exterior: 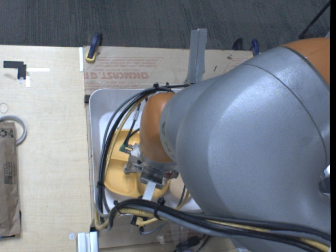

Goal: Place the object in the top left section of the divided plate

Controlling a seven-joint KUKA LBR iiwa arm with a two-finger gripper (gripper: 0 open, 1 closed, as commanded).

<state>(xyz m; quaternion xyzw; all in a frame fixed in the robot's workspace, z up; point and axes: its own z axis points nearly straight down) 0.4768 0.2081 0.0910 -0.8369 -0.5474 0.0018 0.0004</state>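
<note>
**A:** So what are we looking at here? We mostly see the big grey robot arm (252,140) with its orange band (152,127) reaching in from the right and hanging over the shallow white plastic bin (94,140).

**B:** Yeah, and under the wrist we can make out the yellow divided plate (116,175) sitting in that bin, with a bundle of black and yellow cables (113,125) looping over it.

**A:** Gripper (147,185)? We see its metal mount right above the plate, but whether it's spread or pinching anything, we honestly can't tell.

**B:** Same with the object, we can't pick it out. Left of the bin there's a brown paper bag (9,177) on the light wooden bench (47,114).
</note>
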